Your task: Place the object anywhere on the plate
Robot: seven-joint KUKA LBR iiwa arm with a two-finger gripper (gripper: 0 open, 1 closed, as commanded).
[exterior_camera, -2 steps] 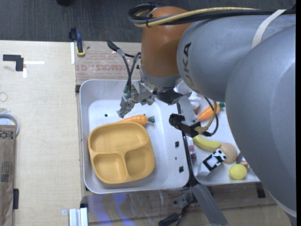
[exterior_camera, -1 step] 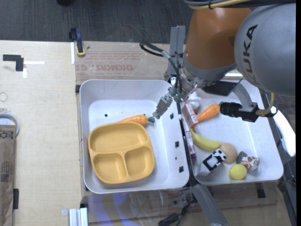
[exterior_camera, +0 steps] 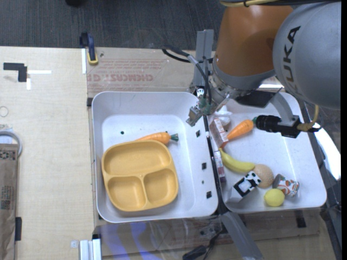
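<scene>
The pincer (exterior_camera: 198,111) hangs over the ridge between the two bins, clasping nothing I can see; whether released or clenched, I cannot tell; yellow plate (exterior_camera: 141,175) lies left.

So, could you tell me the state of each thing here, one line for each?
plate: lying flat in the left bin, nothing in its three compartments
carrot in the left bin: lying outside the plate, touching its far rim
carrot in the right bin: lying tilted
banana: unpeeled, lying in the right bin
tool: low above the divide between the bins
</scene>
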